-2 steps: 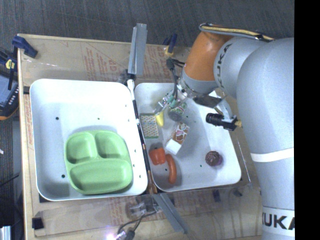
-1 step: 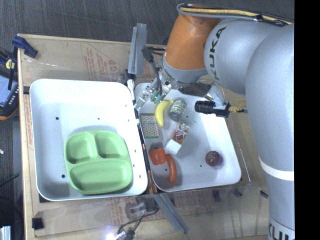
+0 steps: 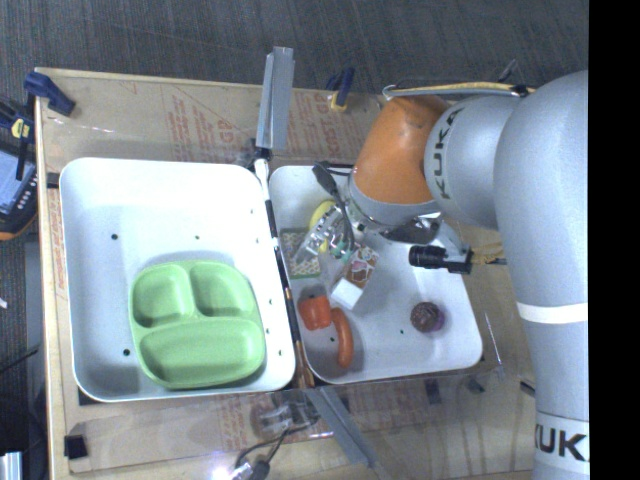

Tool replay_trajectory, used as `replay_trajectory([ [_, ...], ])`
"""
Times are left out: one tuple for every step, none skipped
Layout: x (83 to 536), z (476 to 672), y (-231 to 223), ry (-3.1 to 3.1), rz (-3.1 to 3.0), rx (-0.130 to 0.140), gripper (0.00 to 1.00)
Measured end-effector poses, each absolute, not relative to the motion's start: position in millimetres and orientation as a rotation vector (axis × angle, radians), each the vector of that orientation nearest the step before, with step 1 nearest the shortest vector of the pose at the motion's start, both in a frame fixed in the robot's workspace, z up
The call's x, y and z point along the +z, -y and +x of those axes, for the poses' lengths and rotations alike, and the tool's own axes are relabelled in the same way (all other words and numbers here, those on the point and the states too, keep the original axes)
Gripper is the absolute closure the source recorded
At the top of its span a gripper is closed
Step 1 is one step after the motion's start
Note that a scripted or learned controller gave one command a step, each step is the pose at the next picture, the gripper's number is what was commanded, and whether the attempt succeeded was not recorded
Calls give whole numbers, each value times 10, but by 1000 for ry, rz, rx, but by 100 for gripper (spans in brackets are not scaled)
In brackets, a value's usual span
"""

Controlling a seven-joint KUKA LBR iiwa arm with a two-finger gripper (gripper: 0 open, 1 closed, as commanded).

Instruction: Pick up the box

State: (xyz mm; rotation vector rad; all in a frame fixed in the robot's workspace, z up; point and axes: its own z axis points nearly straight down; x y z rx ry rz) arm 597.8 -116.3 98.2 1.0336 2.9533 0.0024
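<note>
i see the small white cardboard box (image 3: 347,294) in the right-hand white plastic bin (image 3: 455,343), near the bin's middle, tilted a little, with a printed dark and reddish patch just above it that i cannot read. the metal two-finger gripper (image 3: 333,238) is low in that bin, just up and to the left of the box, and its shiny parts crowd together with the clutter there, so i cannot tell how its tips stand or whether anything sits between them. it looks close to the box, but i cannot say that it touches it.

just below the box lies an orange plastic cup-shaped object (image 3: 316,312) beside an orange disc-like piece (image 3: 344,338), both near the bin's left wall. a yellow rounded item (image 3: 321,212) peeks out above the gripper, partly hidden by the arm. a flat greenish printed packet (image 3: 298,251) lies to the gripper's left against the wall. a small dark purple round object (image 3: 427,316) rests well apart to the right of the box.

the grey arm with its orange band (image 3: 395,158) reaches in from the right, over the bin's upper part. the left-hand white bin (image 3: 90,218) holds a green three-compartment plastic tray (image 3: 197,323).
</note>
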Motion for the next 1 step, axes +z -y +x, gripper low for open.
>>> replay_trajectory([
  [1924,5665,646,-2813,1397,-1,100],
])
